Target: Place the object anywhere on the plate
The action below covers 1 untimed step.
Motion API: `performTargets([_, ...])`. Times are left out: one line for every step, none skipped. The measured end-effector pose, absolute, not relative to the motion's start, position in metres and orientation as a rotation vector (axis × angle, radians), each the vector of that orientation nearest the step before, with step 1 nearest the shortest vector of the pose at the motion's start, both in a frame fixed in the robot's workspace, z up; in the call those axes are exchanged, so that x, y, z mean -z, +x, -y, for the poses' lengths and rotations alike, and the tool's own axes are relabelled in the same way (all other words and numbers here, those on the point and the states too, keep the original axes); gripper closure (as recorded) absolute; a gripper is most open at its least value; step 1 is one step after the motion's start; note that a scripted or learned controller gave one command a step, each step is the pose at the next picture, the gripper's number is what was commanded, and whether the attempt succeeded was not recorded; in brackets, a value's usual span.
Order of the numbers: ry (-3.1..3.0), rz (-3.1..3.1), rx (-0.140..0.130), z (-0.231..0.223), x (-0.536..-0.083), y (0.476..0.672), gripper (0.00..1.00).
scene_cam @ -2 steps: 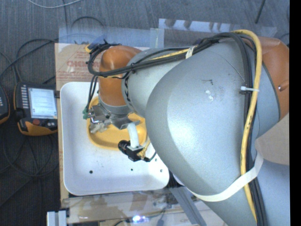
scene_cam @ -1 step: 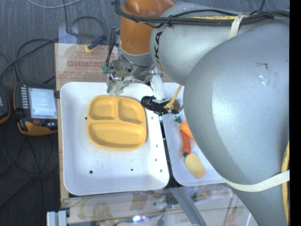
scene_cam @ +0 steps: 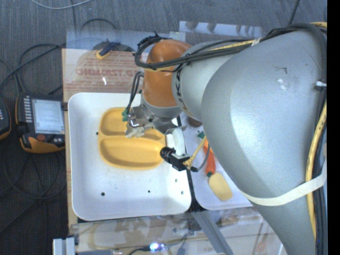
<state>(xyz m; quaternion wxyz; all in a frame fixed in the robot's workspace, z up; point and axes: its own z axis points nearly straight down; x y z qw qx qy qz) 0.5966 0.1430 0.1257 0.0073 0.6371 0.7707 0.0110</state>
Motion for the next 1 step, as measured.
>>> performTargets([2.082,-2.350,0.008,-0.1629,-0.1401,0.6526,1.00])
